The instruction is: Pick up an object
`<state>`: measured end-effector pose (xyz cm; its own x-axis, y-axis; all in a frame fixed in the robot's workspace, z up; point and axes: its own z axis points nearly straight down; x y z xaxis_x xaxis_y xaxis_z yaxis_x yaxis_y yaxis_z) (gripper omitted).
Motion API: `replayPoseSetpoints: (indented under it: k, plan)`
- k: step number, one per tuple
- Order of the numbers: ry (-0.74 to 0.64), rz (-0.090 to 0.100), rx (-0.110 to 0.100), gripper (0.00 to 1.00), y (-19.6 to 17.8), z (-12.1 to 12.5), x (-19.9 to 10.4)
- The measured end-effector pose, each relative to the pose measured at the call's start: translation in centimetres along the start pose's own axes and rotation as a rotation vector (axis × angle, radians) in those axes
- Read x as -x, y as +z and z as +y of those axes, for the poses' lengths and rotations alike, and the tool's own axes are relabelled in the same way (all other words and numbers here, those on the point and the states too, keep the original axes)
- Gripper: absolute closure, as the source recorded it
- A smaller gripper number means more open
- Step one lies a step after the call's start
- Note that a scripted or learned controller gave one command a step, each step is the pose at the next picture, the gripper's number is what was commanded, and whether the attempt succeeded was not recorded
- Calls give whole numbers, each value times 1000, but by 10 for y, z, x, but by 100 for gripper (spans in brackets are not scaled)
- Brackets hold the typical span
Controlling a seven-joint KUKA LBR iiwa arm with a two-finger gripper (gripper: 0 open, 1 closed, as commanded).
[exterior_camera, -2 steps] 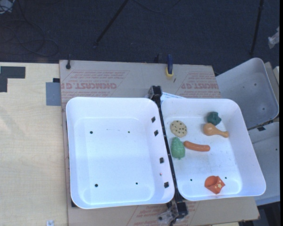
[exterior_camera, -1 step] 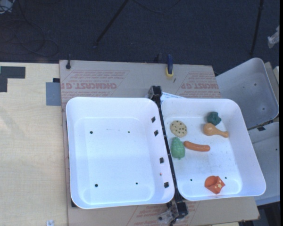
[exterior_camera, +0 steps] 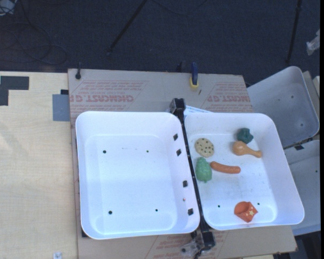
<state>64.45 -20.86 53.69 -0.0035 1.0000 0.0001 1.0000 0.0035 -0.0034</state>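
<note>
Two shallow white bins sit side by side on the bench, the left bin (exterior_camera: 92, 144) and the right bin (exterior_camera: 283, 166), their inner walls touching along a row of black clips. We see six small objects, all in the right bin. A round tan cookie with dark spots (exterior_camera: 204, 147) lies near the bin's left wall toward the far edge, and a light green toy vegetable (exterior_camera: 203, 170) sits just below it, also close to that wall. An orange carrot-like stick (exterior_camera: 225, 168) lies flat beside the green piece, nearly touching it and pointing toward the right wall. Toward the far right corner we find a dark teal lump (exterior_camera: 244, 135), with a tan pear-shaped piece (exterior_camera: 245, 150) just beneath it, its narrow end aimed right. A red block with a yellow mark (exterior_camera: 245, 211) rests apart from the others, near the bin's near edge. We cannot tell the state of the end effector, and nothing is being grasped among the objects we see.
</note>
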Motion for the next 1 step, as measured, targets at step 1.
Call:
replayPoseSetpoints:
  k: [1]
  plan:
    - [0, 0, 0, 0, 0, 0, 0]
